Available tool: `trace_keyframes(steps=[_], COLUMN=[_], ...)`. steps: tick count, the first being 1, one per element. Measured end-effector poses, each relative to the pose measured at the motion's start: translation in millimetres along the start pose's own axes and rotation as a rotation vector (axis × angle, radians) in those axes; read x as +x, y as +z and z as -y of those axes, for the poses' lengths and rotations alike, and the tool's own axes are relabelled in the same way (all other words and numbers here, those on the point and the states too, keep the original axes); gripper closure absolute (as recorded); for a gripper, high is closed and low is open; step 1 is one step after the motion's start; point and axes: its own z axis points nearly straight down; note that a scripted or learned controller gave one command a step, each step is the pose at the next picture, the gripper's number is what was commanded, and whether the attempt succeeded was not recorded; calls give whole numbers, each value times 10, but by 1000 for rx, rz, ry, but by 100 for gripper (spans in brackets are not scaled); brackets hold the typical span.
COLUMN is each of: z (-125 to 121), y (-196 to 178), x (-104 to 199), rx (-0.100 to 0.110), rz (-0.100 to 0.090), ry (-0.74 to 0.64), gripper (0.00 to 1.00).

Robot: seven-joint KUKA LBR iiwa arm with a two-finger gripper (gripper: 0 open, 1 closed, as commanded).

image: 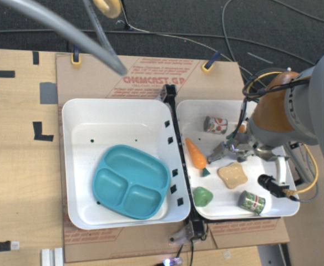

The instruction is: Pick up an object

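Observation:
My gripper (pixel 220 153) hangs low over the middle of the right bin (pixel 228 108), reaching in from the right. Its tip is just right of an orange carrot (pixel 195 153) that lies near the bin's left wall. A tan bread-like piece (pixel 232 175) lies just below the gripper. A small teal bit (pixel 206 172) sits by the carrot's lower end. A red and white can (pixel 216 124) lies on its side above the gripper. Nothing visibly sits in the gripper.
A green can (pixel 252 201) lies at the right bin's front, with a green rounded object (pixel 202 196) at the front left corner. The left bin (pixel 79 121) holds a teal divided plate (pixel 130 182). A black divider (pixel 176 148) separates the bins.

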Motion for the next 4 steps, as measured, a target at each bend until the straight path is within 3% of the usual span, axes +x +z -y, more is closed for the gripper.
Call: trace_keyframes(steps=[1,4], z=[-12,12], y=[-100,-1598], x=[-5,228], rx=[-1,-5], rz=[1,-1], ry=[-1,-2], gripper=[100,100])
